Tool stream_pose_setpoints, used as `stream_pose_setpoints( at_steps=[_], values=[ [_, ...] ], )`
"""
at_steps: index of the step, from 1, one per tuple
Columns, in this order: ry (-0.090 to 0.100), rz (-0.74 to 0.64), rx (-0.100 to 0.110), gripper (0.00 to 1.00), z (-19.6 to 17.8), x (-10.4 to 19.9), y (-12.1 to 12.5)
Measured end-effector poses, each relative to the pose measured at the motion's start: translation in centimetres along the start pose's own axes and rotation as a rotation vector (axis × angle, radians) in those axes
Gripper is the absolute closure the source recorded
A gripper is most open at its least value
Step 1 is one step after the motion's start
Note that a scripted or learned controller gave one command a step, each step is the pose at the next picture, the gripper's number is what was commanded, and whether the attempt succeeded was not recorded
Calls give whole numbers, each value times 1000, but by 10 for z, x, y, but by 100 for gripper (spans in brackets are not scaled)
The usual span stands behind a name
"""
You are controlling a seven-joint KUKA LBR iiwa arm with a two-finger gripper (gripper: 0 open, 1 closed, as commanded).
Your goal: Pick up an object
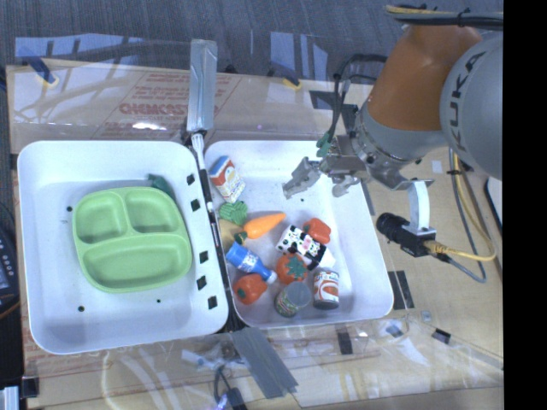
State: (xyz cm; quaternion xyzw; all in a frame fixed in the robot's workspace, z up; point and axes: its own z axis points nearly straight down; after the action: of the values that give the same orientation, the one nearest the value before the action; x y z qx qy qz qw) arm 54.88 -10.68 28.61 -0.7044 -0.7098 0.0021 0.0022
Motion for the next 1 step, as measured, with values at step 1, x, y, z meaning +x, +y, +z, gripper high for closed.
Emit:
stream_pose_setpoints(
  at_steps=[1],
  values=[
    [1,-117,5,0,124,-8,39]
  ],
)
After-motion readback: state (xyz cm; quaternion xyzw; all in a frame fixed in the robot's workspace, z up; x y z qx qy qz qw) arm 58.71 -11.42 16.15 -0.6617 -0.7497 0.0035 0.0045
